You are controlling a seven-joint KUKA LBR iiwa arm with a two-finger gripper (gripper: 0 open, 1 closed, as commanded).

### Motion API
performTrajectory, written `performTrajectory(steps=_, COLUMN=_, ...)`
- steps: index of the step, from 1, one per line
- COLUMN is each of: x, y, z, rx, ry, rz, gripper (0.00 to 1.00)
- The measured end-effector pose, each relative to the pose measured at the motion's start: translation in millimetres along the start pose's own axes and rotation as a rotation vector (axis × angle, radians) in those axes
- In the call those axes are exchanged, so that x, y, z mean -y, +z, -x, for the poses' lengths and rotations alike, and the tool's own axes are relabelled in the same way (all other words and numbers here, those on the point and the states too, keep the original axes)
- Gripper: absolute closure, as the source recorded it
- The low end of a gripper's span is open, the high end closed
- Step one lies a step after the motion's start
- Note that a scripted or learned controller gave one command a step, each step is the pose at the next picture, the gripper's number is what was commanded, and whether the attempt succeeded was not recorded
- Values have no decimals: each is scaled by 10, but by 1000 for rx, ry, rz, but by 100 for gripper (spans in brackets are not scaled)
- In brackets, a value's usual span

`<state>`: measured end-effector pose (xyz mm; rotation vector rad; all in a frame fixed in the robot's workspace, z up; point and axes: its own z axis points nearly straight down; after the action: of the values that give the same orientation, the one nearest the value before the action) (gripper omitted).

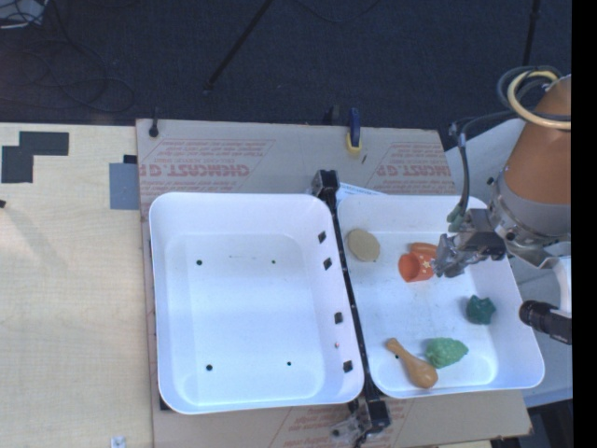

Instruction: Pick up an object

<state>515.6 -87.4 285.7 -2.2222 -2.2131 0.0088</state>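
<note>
Right white bin (508, 367): jaws (446, 259) beside (perhaps touching) red-orange object (416, 263).

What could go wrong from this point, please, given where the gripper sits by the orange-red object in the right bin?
The gripper sits at the edge of the orange-red object, not over its middle, so a close might only clip it and push it aside. A nudge could roll it toward the tan round piece. The right bin wall lies near the wrist, which may limit a corrective move.
</note>
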Motion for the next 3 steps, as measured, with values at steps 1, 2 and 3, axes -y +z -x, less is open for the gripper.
performTrajectory(steps=1, x=147, y=-1206, z=-618, rx=-2, ry=-12, rz=17, gripper=100)
performTrajectory(steps=2, x=375, y=-2002, z=-1224, rx=-2, ry=-12, rz=13, gripper=100)
performTrajectory(steps=3, x=152, y=-1099, z=-623, rx=3, ry=1, rz=-4, gripper=100)
